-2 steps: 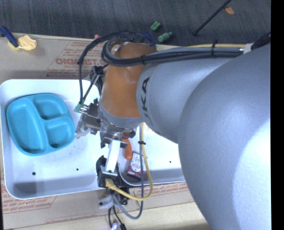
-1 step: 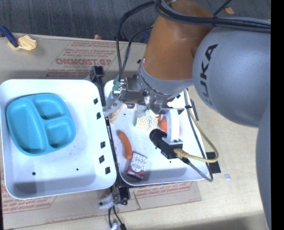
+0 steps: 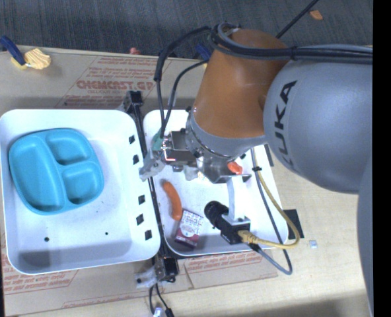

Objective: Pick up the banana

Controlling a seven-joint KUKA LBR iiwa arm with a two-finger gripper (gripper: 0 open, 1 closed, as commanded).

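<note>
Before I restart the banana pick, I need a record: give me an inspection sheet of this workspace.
Surface: two white bins, left bin and right bin, on cardboard.
Job's things: banana, nothing seen.
Clutter: blue divided tray in left bin; orange sausage-shaped piece and small packet in right bin.
Grippers: arm over right bin; its gripper hidden.
Cables: black cables at wrist; yellow-tipped cable.
Surroundings: yellow-and-blue item on cardboard corner.
</note>
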